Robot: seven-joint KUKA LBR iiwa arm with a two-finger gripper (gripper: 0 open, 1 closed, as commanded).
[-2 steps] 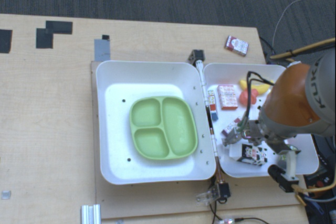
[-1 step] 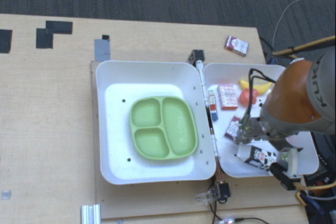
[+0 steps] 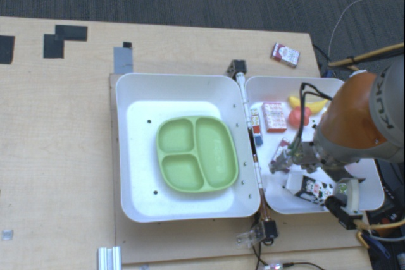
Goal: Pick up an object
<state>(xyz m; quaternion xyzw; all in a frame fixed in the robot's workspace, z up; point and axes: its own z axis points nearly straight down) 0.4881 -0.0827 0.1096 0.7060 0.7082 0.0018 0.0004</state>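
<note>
My gripper [image 3: 283, 159] hangs low over the left-middle of the right bin [image 3: 273, 199], under the grey and orange arm [image 3: 354, 120]. Just behind it lie a small red and white box [image 3: 274, 116], a red-orange round fruit [image 3: 297, 117] and a yellow banana-like piece [image 3: 302, 101]. A black and white patterned item [image 3: 312, 188] rests on the bin floor just in front of the gripper. A thin pen-like stick [image 3: 255, 128] runs along the bin's left wall. I see nothing held in the gripper.
The left bin [image 3: 136, 136] holds a green three-part plate [image 3: 197, 153]. A small red box [image 3: 285, 55] lies on the bench behind the right bin. Cables and clamps sit at the bins' front edge [image 3: 262, 232].
</note>
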